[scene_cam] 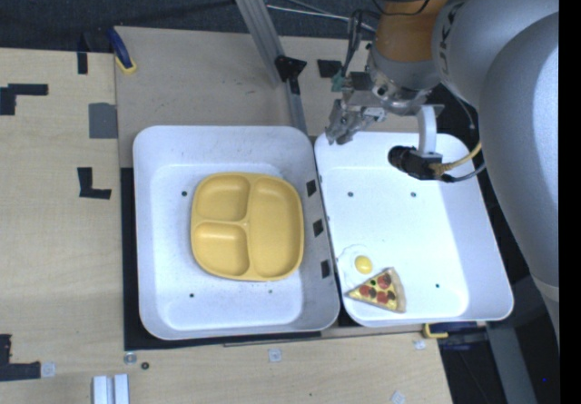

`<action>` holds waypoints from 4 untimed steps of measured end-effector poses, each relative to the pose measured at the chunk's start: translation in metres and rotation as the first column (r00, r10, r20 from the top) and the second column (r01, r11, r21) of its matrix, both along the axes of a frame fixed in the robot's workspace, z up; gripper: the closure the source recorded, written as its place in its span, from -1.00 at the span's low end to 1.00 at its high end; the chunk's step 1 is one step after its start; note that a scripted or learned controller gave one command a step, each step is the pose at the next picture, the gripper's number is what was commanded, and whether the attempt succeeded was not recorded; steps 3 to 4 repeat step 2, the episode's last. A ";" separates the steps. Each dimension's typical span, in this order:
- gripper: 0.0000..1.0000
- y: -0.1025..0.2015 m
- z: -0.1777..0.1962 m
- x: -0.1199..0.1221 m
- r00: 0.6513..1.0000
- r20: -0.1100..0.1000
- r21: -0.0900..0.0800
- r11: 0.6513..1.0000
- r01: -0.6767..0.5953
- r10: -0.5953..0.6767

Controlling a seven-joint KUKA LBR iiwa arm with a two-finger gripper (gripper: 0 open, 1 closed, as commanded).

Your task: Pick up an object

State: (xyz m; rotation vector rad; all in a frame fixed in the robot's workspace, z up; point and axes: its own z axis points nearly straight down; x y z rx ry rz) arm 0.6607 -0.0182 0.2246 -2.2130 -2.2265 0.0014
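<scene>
Pizza slice (379, 289) hugs right bin's (454, 239) near-left edge; tool (342, 132) at far-left corner, grip unclear.

The plate (246, 226) with three parts lies in the middle of the left bin (154, 157). The right bin (472, 239) sits just beside the left bin. In its near corner, close to the left bin, lie a toy egg (359, 261) and a toy pizza slice (379, 290), touching. The gripper (343, 128) is over its far corner.

Grey arm (508, 75) reaching in from right, hand (342, 132) lowered, pointing down.
</scene>
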 end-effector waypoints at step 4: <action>1.00 0.108 -0.005 -0.019 1.000 -0.001 0.000 1.000 0.000 0.000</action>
